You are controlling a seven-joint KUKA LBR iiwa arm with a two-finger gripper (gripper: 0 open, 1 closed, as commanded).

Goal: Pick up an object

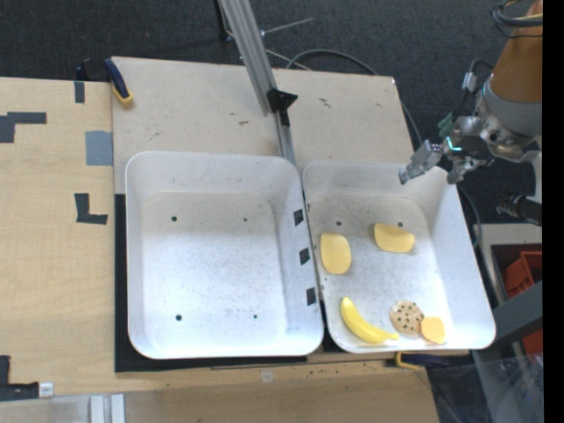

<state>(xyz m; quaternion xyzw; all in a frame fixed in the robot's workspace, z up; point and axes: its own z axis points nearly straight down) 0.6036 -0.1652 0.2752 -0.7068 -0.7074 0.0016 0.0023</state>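
The gripper [434, 164] hangs over the far right corner of the right bin [463, 263], just at its rim, and from here I cannot tell how it is set; nothing shows in its grasp. It looks tilted, its tip pointing left and down toward the bin. Behind it the arm [515, 77] comes in from the right, grey at the wrist with the orange band above, standing fairly upright beyond the bin's right edge. Below and to the left of the gripper, well apart from it, the objects lie on the bin floor: a yellow wedge-shaped piece [393, 238] nearest, then a pale yellow oval piece [335, 254] close to the left wall. Toward the near edge lie a banana [364, 323], a speckled cookie [406, 316] just beside it, and a small orange piece [433, 329] touching or nearly touching the cookie. The left bin [141, 236] sits alongside, the two walls meeting at the middle. Both rest on the table [194, 104], and a metal rail [251, 47] slants across its far side.
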